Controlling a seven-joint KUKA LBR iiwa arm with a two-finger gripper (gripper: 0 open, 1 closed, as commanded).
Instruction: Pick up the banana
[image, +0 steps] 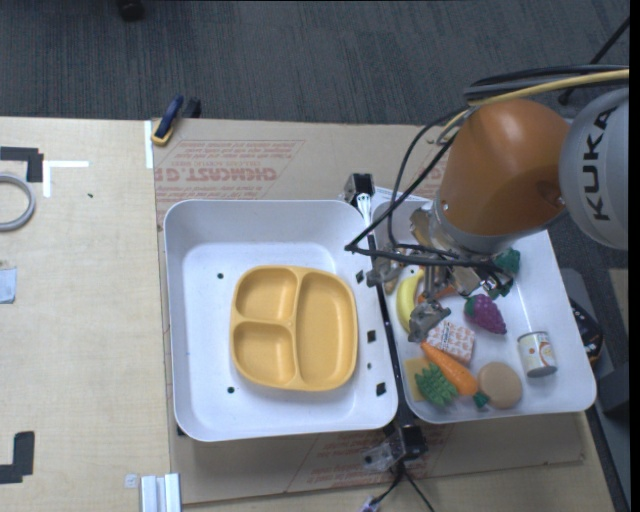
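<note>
The banana (407, 299) is a yellow curved fruit lying near the left wall of the right bin (565, 300), partly covered by the arm's cables. My gripper (428, 316) hangs low just to the right of the banana's lower end, under the orange wrist band (498, 165). From above, the wrist hides most of the gripper. I cannot tell whether it touches the banana.
Crowded around the gripper in the right bin are purple grapes (486, 312), a small can (537, 353), a carrot (451, 369), a green toy (433, 386), a patterned box (456, 340) and a tan round (500, 385). The left bin (190, 300) holds a yellow divided plate (296, 328).
</note>
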